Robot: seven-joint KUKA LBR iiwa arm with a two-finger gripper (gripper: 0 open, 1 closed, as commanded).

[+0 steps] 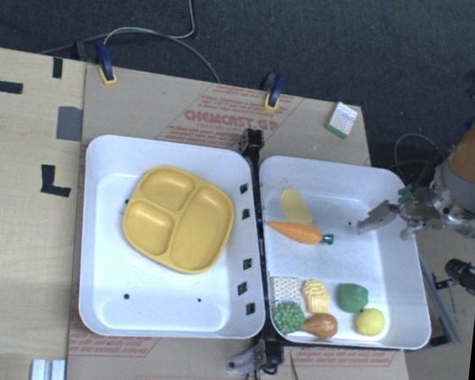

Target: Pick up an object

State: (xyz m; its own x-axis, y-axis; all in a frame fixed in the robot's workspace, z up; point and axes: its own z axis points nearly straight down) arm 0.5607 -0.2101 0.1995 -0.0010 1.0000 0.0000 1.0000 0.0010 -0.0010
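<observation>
The right bin (399, 271) holds several toy foods. An orange carrot (299, 232) lies near its left wall, with a pale yellow piece (295, 206) just behind it. Along the front lie a speckled white square (284, 286), a corn cob (316, 297), a broccoli (288, 317), a brown pear-shaped piece (322, 326), a green pepper (351, 296) and a lemon (369, 322). My gripper (389, 225) hangs over the bin's back right part, open, with nothing between its fingers. It is well right of the carrot and behind the pepper.
The left bin (104, 238) holds a yellow divided plate (179, 219). A black hinge strip (253, 238) runs between the two bins. A small green and white box (343, 119) lies on the cardboard behind the right bin, beside two clamps (272, 92).
</observation>
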